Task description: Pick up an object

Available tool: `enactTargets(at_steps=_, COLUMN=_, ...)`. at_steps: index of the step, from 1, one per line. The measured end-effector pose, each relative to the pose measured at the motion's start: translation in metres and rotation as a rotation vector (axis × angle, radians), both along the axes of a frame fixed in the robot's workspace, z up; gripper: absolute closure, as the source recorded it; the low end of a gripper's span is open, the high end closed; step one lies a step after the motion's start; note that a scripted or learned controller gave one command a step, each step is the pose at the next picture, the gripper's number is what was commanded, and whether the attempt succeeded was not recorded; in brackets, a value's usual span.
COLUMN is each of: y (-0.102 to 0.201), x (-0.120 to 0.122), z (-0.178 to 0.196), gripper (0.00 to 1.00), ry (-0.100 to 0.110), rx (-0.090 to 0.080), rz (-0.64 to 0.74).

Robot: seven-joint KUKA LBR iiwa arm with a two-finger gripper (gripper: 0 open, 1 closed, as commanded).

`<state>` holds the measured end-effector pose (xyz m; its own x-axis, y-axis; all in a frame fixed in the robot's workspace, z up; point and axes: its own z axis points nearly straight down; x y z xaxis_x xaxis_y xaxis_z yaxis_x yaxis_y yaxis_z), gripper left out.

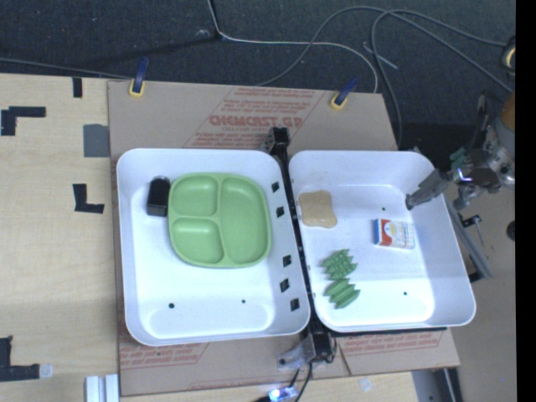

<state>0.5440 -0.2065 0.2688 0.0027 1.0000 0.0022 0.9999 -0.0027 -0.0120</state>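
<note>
Three loose things lie in the right bin (435, 296), a tan slab (318, 208), green pods (339, 277) and a small carton (394, 234), spaced for easy picking, while the tool (421, 193) hovers over the bin's right rim, grip state impossible to tell

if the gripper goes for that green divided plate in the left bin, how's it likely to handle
The green plate looks like rigid moulded plastic, so it should stay stiff and probably feel light. It lies flat and wide in the left bin, so a top pinch likely fails; its raised rim seems the only grip. Its smooth surface may slip, and a push would probably slide it.
</note>
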Motion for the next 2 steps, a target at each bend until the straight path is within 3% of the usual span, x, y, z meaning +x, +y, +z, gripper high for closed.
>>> enactTargets(at_steps=1, y=0.000, x=0.002, z=0.006, gripper=0.00, ry=-0.011, rx=-0.003, rz=0.003)
enactTargets(at_steps=2, y=-0.001, x=-0.008, z=-0.053, gripper=0.00, ry=-0.005, rx=-0.002, rz=0.003)
